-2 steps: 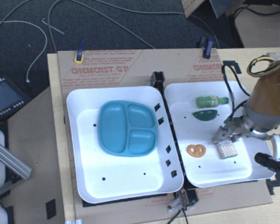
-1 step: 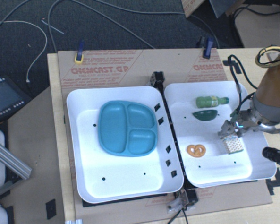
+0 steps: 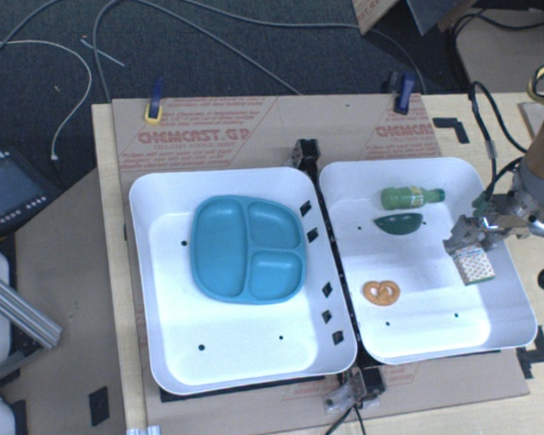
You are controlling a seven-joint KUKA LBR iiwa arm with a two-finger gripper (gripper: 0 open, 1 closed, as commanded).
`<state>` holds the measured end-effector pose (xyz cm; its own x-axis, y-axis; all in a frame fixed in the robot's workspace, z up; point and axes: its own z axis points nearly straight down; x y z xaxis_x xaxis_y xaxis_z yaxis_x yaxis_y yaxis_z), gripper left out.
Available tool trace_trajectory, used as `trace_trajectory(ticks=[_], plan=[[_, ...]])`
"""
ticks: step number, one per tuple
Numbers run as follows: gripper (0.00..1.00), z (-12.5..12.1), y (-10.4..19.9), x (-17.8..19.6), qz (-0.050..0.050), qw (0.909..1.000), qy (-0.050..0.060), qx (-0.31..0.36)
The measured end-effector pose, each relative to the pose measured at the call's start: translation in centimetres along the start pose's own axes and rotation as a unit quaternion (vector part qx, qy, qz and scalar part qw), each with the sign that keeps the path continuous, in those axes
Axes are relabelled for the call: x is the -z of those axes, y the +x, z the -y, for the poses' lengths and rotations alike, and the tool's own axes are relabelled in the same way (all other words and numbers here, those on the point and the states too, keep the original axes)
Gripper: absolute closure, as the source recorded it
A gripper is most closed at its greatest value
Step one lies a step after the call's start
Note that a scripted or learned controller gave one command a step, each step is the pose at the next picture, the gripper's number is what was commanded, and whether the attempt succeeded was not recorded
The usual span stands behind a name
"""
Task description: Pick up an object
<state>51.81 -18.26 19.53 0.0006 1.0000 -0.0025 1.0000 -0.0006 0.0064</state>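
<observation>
My gripper (image 3: 472,234) hangs low over the right edge of the right bin (image 3: 427,340). Directly under its tip, touching or nearly so, is a small pale checkered packet (image 3: 476,265). I cannot tell whether the packet is held. Farther left in the same bin lie a green bottle (image 3: 410,196) on its side, a dark green flat piece (image 3: 398,223) just below it, and a brown pretzel (image 3: 381,293) near the front.
The left bin (image 3: 169,338) holds a blue divided plate (image 3: 248,248). A ridge with black clips (image 3: 324,245) separates the two bins. Cables run behind the arm at the right, and cardboard lines the bench under the bins.
</observation>
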Motion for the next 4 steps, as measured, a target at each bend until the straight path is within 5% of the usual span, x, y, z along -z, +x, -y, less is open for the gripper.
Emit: trace_trajectory(ticks=[1, 4], plan=[[1.00, -0.1, 0.0, 3.6, -0.001, 1.0000, 0.001, 0.001], [1.00, -3.8, 16.6, 2.4, -0.003, 1.0000, 0.004, 0.003]])
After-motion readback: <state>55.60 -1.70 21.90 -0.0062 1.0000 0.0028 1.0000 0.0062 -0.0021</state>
